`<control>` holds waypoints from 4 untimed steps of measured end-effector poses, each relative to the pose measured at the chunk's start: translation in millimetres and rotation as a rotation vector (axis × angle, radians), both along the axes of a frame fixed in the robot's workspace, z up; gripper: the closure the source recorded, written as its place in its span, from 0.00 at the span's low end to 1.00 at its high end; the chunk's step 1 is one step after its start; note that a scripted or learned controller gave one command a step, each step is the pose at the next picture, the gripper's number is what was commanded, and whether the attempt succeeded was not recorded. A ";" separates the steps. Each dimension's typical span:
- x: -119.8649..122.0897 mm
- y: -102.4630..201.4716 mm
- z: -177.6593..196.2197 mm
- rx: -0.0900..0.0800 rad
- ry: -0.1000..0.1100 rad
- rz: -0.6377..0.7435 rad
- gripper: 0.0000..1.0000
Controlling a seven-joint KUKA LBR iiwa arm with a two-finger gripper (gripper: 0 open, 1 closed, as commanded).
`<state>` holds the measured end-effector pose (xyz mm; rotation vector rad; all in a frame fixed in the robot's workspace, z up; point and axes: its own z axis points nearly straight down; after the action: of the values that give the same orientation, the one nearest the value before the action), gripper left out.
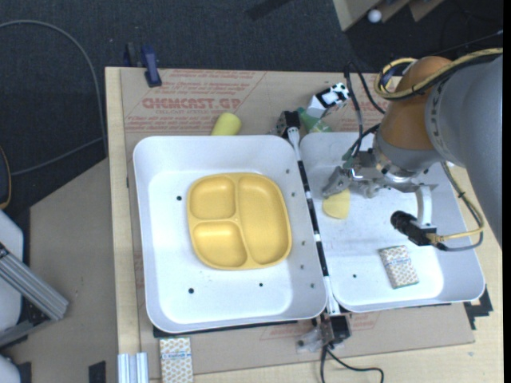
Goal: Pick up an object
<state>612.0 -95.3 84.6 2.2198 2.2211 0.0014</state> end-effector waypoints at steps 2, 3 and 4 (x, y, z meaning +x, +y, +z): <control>-13.1 2.1 0.0 0.001 0.004 -0.001 0.00; -12.2 2.5 10.6 0.001 0.001 -0.001 1.00; -62.5 -21.7 -0.4 0.001 0.004 -0.002 1.00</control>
<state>549.5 -117.0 84.2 2.2242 2.2213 -0.0025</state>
